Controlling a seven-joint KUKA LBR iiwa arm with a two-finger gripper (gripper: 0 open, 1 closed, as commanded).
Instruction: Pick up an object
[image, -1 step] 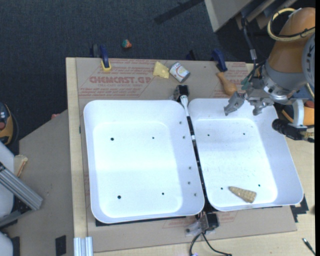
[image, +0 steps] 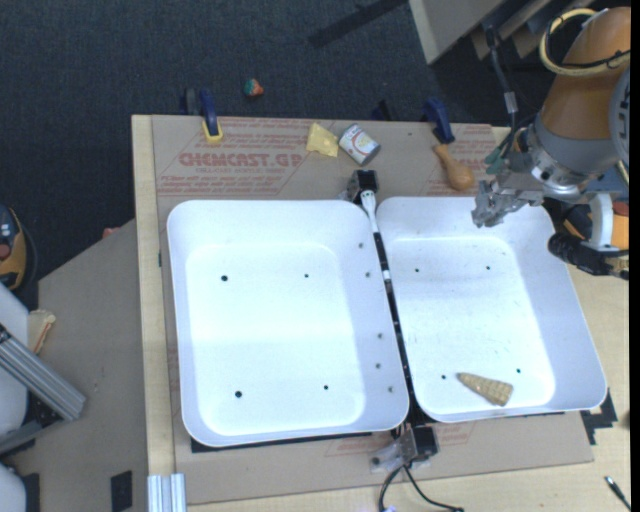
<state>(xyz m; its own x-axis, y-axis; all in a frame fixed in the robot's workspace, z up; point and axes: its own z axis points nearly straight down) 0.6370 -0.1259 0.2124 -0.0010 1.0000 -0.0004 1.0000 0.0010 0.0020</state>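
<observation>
A tan, cone-shaped object (image: 486, 387) lies near the front edge of the right bin (image: 560, 300). My gripper (image: 493, 207) hangs over the back rim of that bin, well behind the cone and apart from it. The arm, grey with an orange band, comes in from the upper right. Nothing shows between the fingers.
The left bin (image: 190, 300) stands beside the right one. On the board behind the bins lie a yellow piece (image: 322, 141), a small white box (image: 359, 144), an orange-brown wooden item (image: 455, 167) and two blue clamps (image: 210, 112).
</observation>
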